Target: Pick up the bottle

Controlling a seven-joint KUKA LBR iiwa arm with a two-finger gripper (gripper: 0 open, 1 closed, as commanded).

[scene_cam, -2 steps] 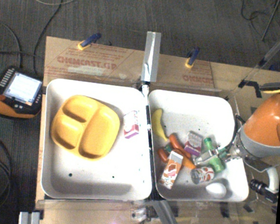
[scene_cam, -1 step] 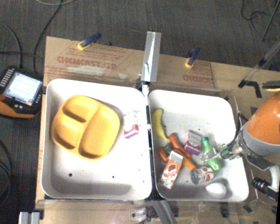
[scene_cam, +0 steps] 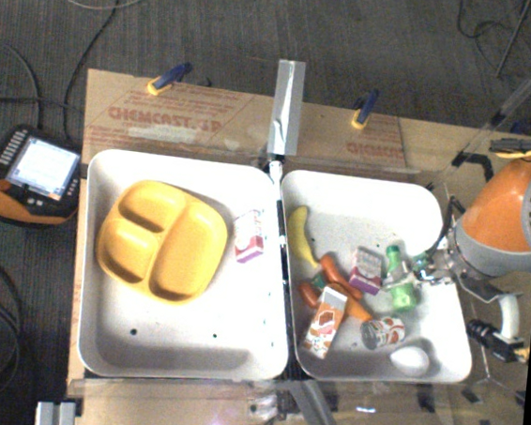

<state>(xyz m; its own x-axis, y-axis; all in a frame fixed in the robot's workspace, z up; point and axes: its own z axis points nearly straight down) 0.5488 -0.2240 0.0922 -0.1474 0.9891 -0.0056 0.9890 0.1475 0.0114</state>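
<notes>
A small green bottle (scene_cam: 394,260) lies in the right bin (scene_cam: 362,193), near its right wall, beside a purple box (scene_cam: 368,270). Just below it sits another green piece (scene_cam: 404,297). My gripper (scene_cam: 435,267) reaches in over the bin's right rim, its tip just to the right of the bottle and close to it. The arm's orange band (scene_cam: 501,217) bulks above and behind the gripper at the right edge.
The right bin also holds a banana (scene_cam: 299,234), carrots (scene_cam: 334,280), a juice carton (scene_cam: 326,322), a can (scene_cam: 383,332) and a white egg-shaped thing (scene_cam: 409,359). In the left bin (scene_cam: 138,344) lie a yellow divided plate (scene_cam: 162,240) and a small pink carton (scene_cam: 250,236).
</notes>
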